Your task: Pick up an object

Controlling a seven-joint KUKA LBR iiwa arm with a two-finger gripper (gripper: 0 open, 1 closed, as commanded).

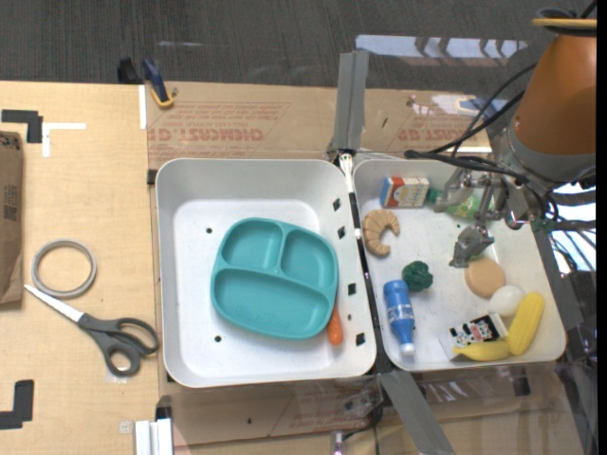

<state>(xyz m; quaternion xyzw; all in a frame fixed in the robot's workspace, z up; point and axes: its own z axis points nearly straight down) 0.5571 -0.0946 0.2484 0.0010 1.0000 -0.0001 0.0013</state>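
Observation:
The right bin (541,254) holds a croissant (381,230), a small red-and-white carton (406,192), a dark green toy vegetable (416,275), a blue bottle (399,316), a peach-coloured ball (485,278), a white egg (505,300), a yellow corn cob (526,322), a banana (484,351) and a little black-and-white box (477,332). My gripper (470,246) points down inside this bin, just above and left of the peach ball, right of the croissant. A pale green item (459,203) lies partly hidden behind the gripper body.
The left bin (180,216) holds a teal divided plate (275,278) with a small orange carrot (335,328) at its right edge. On the bench to the left lie scissors (104,330) and a tape roll (64,266). A grey divider post (349,102) stands behind the bins.

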